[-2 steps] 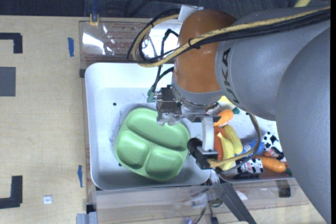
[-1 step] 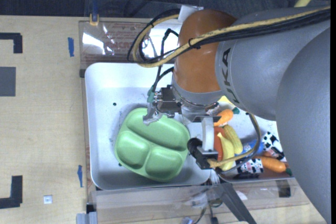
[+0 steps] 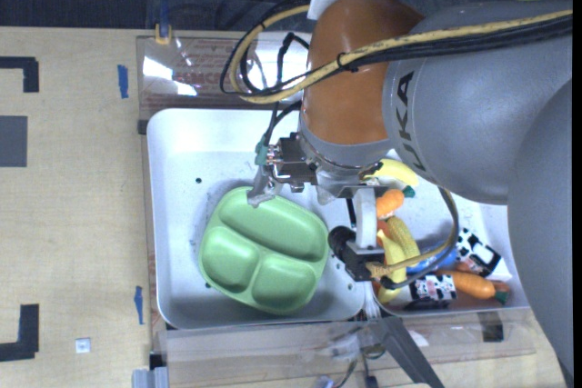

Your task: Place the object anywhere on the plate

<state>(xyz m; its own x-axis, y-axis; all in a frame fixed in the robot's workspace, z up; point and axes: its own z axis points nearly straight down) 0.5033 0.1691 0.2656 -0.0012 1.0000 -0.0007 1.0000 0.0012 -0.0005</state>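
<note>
A green divided plate (image 3: 264, 252) lies in the left bin (image 3: 182, 150), tilted toward that bin's front corner. The grey arm (image 3: 473, 104), orange-banded above the wrist, reaches in from the right and hangs low over both bins. Its gripper (image 3: 264, 188) sits at the plate's far rim, seemingly touching it; whether it is wide or narrow cannot be told from this angle, and nothing is seen held in it. The things to be placed lie in the right bin (image 3: 486, 227), apart from the plate: a banana (image 3: 401, 243), a carrot (image 3: 389, 201), a second carrot (image 3: 475, 287) and a black-and-white cow (image 3: 435, 287). Both bins rest on a pale wooden surface (image 3: 64, 195).
</note>
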